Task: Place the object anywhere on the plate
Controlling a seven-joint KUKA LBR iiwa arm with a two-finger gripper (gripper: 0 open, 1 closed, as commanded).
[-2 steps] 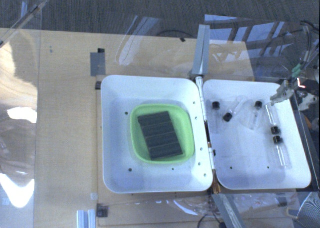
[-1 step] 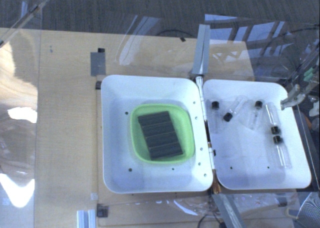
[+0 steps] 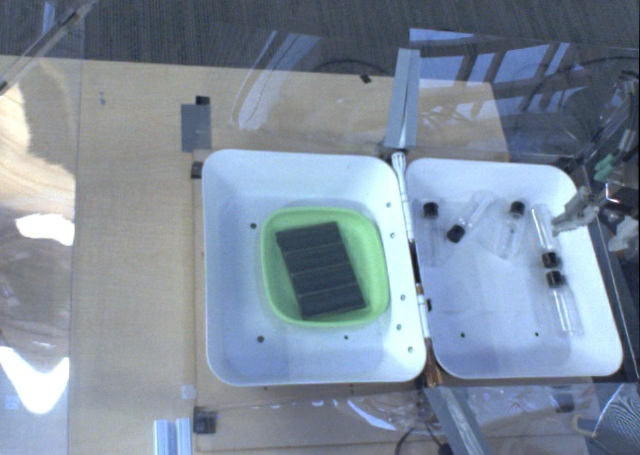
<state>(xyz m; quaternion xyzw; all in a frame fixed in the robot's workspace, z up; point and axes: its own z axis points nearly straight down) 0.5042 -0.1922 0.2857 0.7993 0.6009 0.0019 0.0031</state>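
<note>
Camera view places the gripper low over the right edge of the right bin, and whether it is released or clenched cannot be told, as its tip is lost among pale, glassy shapes; nothing is seen held in it. The task's thing is judged to be one of the clear vials with black caps lying loose in that bin, the nearest just beside the gripper. Such a vial is expected to be light, stiff, slippery and prone to roll, so it would best be taken across the middle of its body, square to its length. Neighbouring vials lie near and could be knocked. The green plate sits in the left bin, largely covered by a dark ridged slab, leaving only a narrow free margin
</note>
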